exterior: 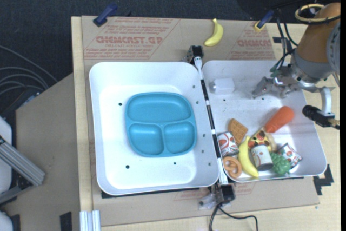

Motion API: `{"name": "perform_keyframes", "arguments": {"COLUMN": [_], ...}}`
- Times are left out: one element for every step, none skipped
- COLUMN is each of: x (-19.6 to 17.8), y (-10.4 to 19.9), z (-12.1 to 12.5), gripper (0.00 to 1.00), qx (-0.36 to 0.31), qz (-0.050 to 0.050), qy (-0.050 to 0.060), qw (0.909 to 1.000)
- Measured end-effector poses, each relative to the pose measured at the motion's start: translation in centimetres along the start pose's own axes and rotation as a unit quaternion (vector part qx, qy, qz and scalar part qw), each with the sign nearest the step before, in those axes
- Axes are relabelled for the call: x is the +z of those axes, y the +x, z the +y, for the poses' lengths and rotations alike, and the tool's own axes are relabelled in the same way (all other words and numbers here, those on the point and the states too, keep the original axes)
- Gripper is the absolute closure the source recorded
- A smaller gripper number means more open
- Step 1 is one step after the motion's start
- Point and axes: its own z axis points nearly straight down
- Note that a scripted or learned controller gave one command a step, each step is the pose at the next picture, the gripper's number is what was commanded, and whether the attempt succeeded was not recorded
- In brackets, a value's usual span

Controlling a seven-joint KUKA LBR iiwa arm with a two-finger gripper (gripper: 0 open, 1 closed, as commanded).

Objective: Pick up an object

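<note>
**Gripper Position and Object Orientation, Right Bin**

The gripper [268, 87] is located over the upper part of the right bin [319, 162], and its fingers are seen spread apart with nothing between them. The carrot [279, 119] is found just below the gripper and slightly to its right, lying on the bin floor apart from the fingers. Its long axis is set on a diagonal, with the orange tip directed up and right and the lower end directed down and left. A banana [246, 156] is placed further below the gripper, within a cluster of small items. A blue tray [160, 123] is seated in the left bin [105, 81], well to the gripper's left.
</note>
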Motion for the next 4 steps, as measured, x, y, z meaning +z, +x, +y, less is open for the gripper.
{"name": "perform_keyframes", "arguments": {"x": [0.0, -1.1, -1.1, 0.0], "y": [3.9, 3.9, 3.9, 2.9], "z": [3.3, 3.4, 3.3, 3.2], "gripper": [0.00, 1.00, 0.00, 0.00], "qx": [-0.001, -0.001, -0.001, 0.000], "qz": [0.000, -0.002, -0.002, -0.001], "qy": [-0.002, -0.004, -0.003, -0.002], "qw": [1.0000, 1.0000, 1.0000, 1.0000]}}
